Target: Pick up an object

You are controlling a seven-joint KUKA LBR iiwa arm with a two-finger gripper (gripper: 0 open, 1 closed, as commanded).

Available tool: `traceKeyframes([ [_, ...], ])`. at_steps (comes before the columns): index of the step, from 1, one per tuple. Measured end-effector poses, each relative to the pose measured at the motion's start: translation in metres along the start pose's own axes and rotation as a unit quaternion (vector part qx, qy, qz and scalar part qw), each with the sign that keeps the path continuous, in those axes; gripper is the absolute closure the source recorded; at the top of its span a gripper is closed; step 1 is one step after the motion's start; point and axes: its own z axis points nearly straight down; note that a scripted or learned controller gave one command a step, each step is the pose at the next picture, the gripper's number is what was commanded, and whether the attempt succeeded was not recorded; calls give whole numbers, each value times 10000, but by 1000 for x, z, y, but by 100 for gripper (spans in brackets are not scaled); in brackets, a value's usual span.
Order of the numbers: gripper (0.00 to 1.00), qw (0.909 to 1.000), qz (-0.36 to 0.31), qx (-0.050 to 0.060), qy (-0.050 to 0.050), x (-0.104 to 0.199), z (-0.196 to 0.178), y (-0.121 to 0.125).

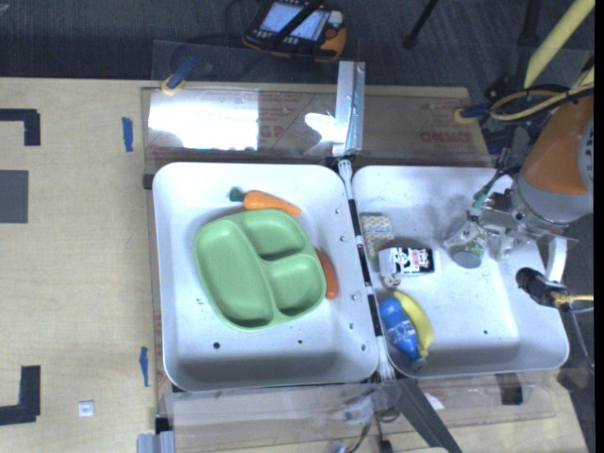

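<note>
the metal gripper (469, 245) hovers right of the glossy milk carton (410, 260); whether it grips anything, i cannot tell.

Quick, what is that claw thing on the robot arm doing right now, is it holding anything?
Gripper: over the right white bin; whether it is open, shut or holding anything cannot be told from this view.

You see a grey arm (564, 173) with a broad orange band (559, 154) above its wrist. Its gripper (469, 243) is pale metal with a small green spot, and black cables (540, 286) trail beside it.
</note>
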Motion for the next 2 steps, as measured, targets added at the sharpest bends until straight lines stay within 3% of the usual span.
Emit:
traceKeyframes([
  [1, 100, 10000, 19, -13, -28, -3, -10, 0],
  [2, 100, 10000, 78, -11, -43, 43, -116, 17],
])
